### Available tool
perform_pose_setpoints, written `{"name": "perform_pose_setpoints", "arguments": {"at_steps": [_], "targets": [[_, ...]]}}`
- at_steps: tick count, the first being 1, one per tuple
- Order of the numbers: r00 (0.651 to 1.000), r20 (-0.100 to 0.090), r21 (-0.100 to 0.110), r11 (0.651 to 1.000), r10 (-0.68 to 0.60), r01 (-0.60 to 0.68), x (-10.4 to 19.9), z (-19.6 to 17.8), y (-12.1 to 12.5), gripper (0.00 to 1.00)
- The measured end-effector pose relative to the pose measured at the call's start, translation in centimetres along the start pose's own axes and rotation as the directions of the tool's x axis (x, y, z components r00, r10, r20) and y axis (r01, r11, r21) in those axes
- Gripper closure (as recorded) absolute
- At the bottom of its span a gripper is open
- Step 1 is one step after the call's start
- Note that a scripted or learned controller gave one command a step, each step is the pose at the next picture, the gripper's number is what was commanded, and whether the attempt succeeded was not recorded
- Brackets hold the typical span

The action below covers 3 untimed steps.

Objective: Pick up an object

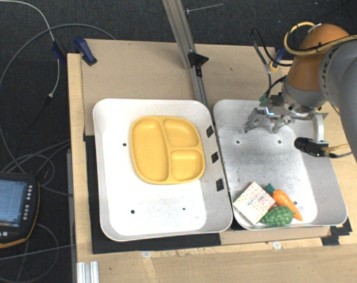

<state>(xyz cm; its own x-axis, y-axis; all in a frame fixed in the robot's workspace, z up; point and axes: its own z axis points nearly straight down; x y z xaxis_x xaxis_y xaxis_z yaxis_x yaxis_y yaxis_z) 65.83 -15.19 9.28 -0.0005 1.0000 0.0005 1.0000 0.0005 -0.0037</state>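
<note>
Three objects lie clustered at the near edge of the right bin (267,158): a small white patterned box (254,202), an orange toy carrot (284,200) and a green bumpy toy (278,216). My gripper (265,122) hangs over the far end of the same bin, well away from that cluster. Its two fingers are spread open, with nothing between them. The grey arm with its orange band (314,52) reaches in from the right.
A yellow three-compartment plate (167,149) lies in the left bin (113,175). A slanted metal post (184,34) rises behind the gap between the bins. Cables and a tablet (10,202) lie on the floor at the left.
</note>
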Motion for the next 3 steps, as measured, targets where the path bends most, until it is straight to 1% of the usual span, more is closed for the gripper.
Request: {"name": "perform_pose_setpoints", "arguments": {"at_steps": [1, 2, 3], "targets": [[1.000, 0.000, -0.004, 1.000, 0.000, 0.000, 0.0, -1.2, 0.1, 1.00], [1.000, 0.003, -0.013, 1.000, -0.001, 0.001, 0.0, -7.8, 0.4, 1.00], [1.000, 0.002, -0.010, 1.000, -0.001, 0.001, 0.0, -11.2, 0.5, 1.00]]}}
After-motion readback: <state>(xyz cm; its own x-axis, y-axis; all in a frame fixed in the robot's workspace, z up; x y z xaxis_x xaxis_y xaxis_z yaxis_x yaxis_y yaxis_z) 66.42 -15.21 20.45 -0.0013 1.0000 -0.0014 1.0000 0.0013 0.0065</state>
